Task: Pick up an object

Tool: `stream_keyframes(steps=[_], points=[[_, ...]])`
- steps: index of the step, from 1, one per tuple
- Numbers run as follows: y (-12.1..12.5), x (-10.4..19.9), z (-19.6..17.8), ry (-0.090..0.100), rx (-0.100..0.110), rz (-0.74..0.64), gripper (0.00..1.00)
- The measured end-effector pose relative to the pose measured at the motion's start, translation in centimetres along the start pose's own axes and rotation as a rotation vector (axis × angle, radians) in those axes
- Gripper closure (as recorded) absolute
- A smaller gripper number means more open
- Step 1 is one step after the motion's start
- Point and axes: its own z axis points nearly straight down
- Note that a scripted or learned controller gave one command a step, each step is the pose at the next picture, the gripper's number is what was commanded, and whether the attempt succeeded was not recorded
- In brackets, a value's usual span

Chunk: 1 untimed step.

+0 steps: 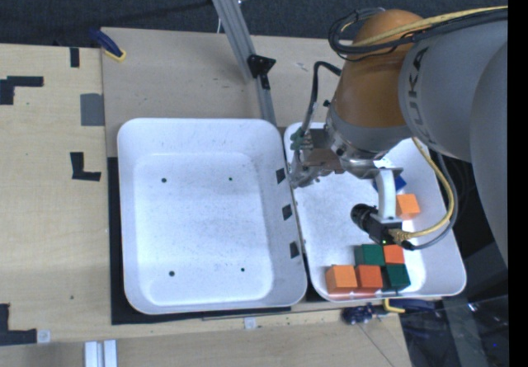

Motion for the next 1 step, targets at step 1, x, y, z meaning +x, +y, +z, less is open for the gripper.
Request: stream_keyframes(steps=[1], points=[[-0.33,5.93,1.44,-0.001,0.003,-0.001,1.00]])
